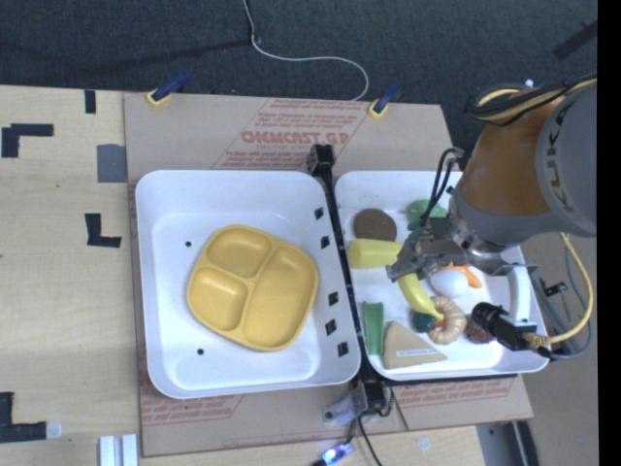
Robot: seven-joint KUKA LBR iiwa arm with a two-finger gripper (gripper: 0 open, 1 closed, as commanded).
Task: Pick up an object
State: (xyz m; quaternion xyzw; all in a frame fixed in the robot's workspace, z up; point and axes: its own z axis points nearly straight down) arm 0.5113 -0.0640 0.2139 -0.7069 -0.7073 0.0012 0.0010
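Camera view: grey arm's two-finger gripper (415,260) is hanging low over the right white bin (529,362), fingers seeming to spread slightly, clamping nothing. Just beside its tips are lying a yellow block (372,252) and a yellow banana (418,297); a brown round disc (375,224) is sitting near the divider. A yellow compartment plate (253,286) is occupying the left white bin (155,202), leaving open margins all round.
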